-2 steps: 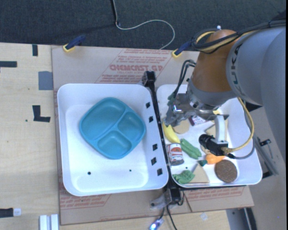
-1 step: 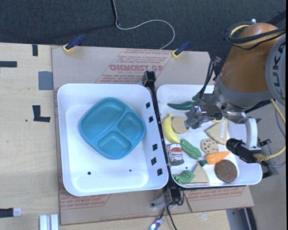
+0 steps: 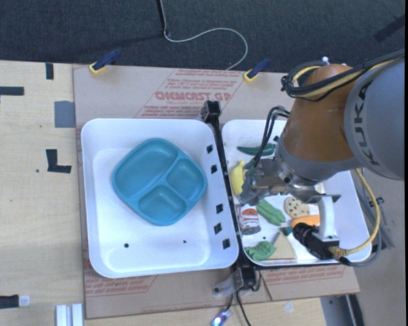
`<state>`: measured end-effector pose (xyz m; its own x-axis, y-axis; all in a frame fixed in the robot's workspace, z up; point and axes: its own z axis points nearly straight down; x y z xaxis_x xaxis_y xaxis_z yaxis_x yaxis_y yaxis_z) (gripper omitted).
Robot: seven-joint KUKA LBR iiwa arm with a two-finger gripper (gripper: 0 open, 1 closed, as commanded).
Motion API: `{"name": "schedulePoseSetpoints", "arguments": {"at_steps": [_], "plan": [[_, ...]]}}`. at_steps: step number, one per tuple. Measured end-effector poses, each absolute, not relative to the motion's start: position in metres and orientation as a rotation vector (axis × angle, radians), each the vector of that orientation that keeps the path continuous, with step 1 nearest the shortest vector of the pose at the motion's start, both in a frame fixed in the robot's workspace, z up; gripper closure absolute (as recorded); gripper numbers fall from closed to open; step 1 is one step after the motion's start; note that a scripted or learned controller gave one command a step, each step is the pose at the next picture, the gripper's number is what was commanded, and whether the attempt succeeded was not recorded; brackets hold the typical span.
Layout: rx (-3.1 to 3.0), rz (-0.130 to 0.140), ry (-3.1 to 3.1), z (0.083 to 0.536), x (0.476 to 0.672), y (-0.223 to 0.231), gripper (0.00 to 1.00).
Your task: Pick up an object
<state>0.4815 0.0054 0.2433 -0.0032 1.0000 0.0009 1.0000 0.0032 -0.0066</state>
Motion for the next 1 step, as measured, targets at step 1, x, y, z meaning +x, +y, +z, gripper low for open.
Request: {"name": "schedulePoseSetpoints", "arguments": {"at_steps": [1], "plan": [[-2.22,-0.007,-2.228,0.3232,0.4842,0.0176,1.0]]}}
